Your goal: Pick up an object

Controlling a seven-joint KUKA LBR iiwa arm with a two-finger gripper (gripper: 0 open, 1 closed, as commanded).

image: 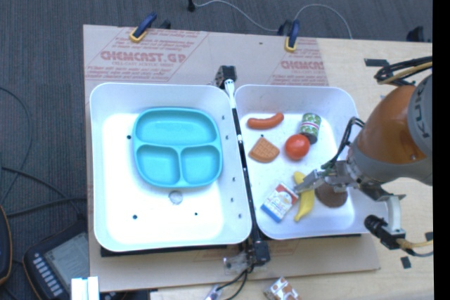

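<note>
Tabletop (330, 56) of pale board fills most of your view, seen from above at a slant, with dark carpet beyond it. On it sit two shallow white bins side by side, touching along their inner walls.

Your left bin (119, 221) carries a turquoise divided plate (178, 147) with three compartments, lying near the bin's middle.

Your right bin (330, 96) carries the small things. The arm (397, 130), grey with an orange band, reaches in from the right side of the view and covers the bin's right wall. Its end effector (325, 178) hangs low over the lower right part of that bin, just above a brown round object (332, 197). You cannot tell from this view whether it is open or closed, and nothing can be seen gripped in it.

A yellow banana (306, 201) lies just left of the brown object, its upper end beside the end effector. A small white, red and blue box (278, 202) lies touching the banana's left side. Higher up, an orange waffle-textured wedge (264, 150) sits near the dividing wall, with a red tomato (297, 147) just to its right. A reddish sausage (265, 121) lies above the wedge, and a small green-labelled can (310, 127) sits tilted above and right of the tomato.

Two clamps, blue and yellow, grip the tabletop's far edge: one (143, 26) at the left, one (292, 36) near the middle.
</note>
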